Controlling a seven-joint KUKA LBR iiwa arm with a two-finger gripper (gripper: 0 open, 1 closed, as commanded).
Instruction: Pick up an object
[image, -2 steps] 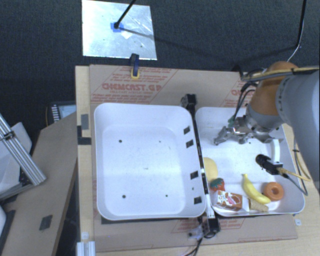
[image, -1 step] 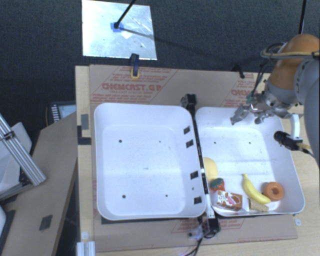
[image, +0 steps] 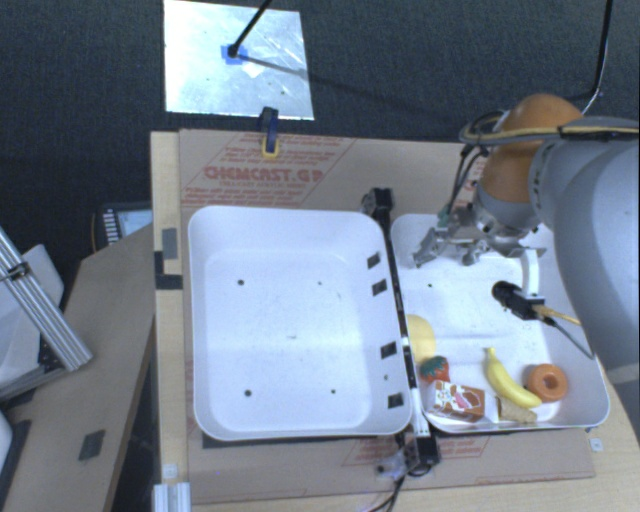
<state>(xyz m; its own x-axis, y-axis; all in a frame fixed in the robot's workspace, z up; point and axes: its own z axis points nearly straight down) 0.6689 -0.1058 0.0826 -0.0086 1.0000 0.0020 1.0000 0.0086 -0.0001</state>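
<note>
Hovering over the right bin, nothing picked yet

My end effector (image: 452, 245) sits high at the far end of the right bin (image: 585, 415); can't tell how it's set. The goodies, banana (image: 505, 378), orange ring (image: 547, 381), snack packet (image: 459, 400) and yellow ball (image: 420, 335), are bunched at the near edge, probably just dumped there, so there's open floor between us.

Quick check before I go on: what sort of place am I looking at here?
Most likely a robotics lab test bench, not a kitchen. Two shallow white bins sit on cardboard, toy food like a banana lies in the right bin, and a grey arm reaches in.
</note>
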